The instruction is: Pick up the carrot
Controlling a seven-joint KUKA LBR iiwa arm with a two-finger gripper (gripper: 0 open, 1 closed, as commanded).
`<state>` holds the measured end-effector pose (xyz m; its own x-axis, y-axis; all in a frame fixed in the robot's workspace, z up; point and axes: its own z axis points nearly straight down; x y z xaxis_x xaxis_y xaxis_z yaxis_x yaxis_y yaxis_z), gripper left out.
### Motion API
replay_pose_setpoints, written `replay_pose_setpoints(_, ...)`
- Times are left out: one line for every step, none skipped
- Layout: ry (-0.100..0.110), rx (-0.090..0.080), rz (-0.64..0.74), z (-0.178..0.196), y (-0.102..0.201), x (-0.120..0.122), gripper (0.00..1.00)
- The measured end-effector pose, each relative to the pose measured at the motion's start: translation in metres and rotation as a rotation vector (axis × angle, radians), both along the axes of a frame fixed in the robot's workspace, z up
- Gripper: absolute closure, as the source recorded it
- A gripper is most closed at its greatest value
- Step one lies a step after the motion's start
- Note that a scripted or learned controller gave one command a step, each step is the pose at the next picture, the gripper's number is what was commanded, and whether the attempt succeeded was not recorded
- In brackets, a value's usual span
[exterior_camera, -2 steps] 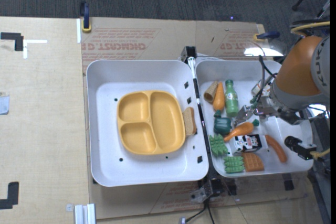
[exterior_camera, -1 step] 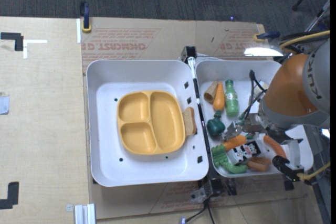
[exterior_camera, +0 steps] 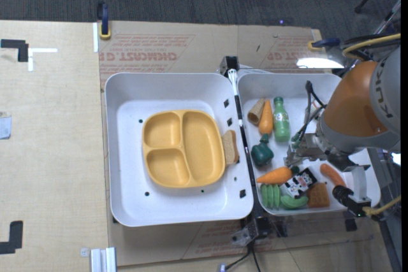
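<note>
Jaws (exterior_camera: 298, 153) hang low in the right bin (exterior_camera: 290, 81); whether they are released or clenched cannot be told. The carrot (exterior_camera: 274, 176) lies just below-left of them, apart, tip toward the left bin (exterior_camera: 121, 156), which bears a yellow divided plate (exterior_camera: 183, 148). A green bottle (exterior_camera: 281, 119) stands nearby. Cardboard (exterior_camera: 143, 49) on the tabletop reads "CHEMCAST GP", inverted. "KU" shows on the arm (exterior_camera: 360, 102).
</note>
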<state>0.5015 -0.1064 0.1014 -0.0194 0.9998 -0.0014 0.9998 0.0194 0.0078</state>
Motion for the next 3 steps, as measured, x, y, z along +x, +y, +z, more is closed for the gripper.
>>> replay_pose_setpoints(0.0, 0.0, 0.0, 0.0, 0.0, 0.0, 0.0)
replay_pose_setpoints(-0.001, 0.0, -0.039, -0.008, 0.008, -0.02, 0.0)
replay_pose_setpoints(-0.003, 0.0, -0.044, 0.0, 0.007, -0.018, 1.0)
